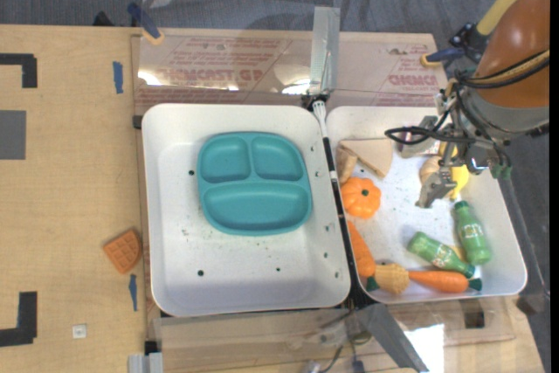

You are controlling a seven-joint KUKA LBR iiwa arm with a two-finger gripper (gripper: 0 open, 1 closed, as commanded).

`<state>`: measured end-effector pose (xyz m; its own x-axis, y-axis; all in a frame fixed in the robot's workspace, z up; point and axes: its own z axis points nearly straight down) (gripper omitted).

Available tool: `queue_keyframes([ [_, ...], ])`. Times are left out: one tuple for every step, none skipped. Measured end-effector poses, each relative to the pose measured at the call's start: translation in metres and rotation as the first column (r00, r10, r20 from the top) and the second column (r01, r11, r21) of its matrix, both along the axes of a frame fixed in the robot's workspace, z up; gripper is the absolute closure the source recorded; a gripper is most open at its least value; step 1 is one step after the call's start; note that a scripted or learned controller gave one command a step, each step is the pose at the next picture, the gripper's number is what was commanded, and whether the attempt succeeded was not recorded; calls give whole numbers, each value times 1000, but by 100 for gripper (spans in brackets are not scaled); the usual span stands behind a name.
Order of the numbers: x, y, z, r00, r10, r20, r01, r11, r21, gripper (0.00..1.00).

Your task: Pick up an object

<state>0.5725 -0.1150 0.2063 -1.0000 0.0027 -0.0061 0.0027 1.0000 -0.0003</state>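
Observation:
My gripper point(439, 182) hangs low over the right bin point(511, 275), near its right-hand wall, under the arm's orange band. A small yellow object point(460, 178) lies right against the gripper; whether it is held I cannot tell. Just below it stand two green bottles point(472, 231) point(437, 251). An orange pumpkin point(361, 198) lies to the gripper's left, with a tan bread wedge point(367, 157) behind it. Along the front wall lie an orange carrot point(437, 280), a yellowish corn piece point(390, 278) and a second carrot point(360, 249).
The left bin point(166, 275) holds a teal divided plate point(254, 182). A small orange waffle toy point(122, 249) lies on the wooden bench left of the bins. Clear plastic panels stand behind both bins.

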Motion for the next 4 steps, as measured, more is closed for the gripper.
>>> queue_keyframes([
  [31, 6, -103, 978, -210, 16, 210, 978, 1, 0],
  [25, 11, -106, 933, -359, 30, 359, 933, 9, 0],
  [-37, -42, -108, 949, -315, 31, 315, 949, 1, 0],
  [63, -23, -108, 958, -285, 22, 285, 959, 3, 0],
])
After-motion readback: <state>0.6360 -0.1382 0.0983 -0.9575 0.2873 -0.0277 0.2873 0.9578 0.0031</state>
